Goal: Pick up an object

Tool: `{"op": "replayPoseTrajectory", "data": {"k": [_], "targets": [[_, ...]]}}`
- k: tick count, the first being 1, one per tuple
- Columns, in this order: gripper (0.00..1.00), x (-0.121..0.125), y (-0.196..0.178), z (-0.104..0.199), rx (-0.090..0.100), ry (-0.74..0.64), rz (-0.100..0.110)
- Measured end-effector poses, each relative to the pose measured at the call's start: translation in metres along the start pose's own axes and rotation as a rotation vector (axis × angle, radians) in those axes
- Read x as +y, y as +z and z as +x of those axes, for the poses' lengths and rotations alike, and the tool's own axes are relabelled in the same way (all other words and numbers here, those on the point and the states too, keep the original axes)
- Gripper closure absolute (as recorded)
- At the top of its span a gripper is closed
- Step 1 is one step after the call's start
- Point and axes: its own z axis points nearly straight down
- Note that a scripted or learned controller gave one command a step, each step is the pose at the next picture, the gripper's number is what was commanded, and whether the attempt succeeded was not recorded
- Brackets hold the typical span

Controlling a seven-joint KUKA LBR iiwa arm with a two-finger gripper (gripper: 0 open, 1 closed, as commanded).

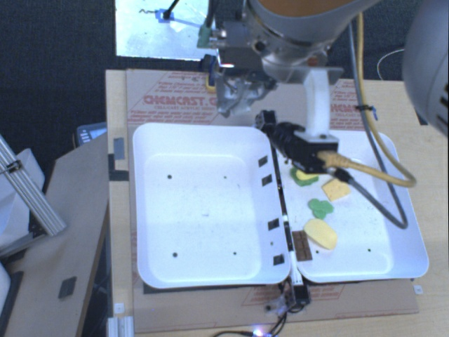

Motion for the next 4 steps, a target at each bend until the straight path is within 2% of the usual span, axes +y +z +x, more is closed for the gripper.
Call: {"op": "replayPoseTrajectory", "data": {"k": [1,2,3,4], "targets": [[1.00,-0.014,0.168,0.002,-0.015,0.006,0.027],[1.00,-0.010,0.092,0.002,-0.004,0.004,0.005],[1.00,-0.013,0.197,0.001,-0.011,0.007,0.020],[1.00,-0.009,0.029,0.003,0.002,0.003,-0.006]]}}
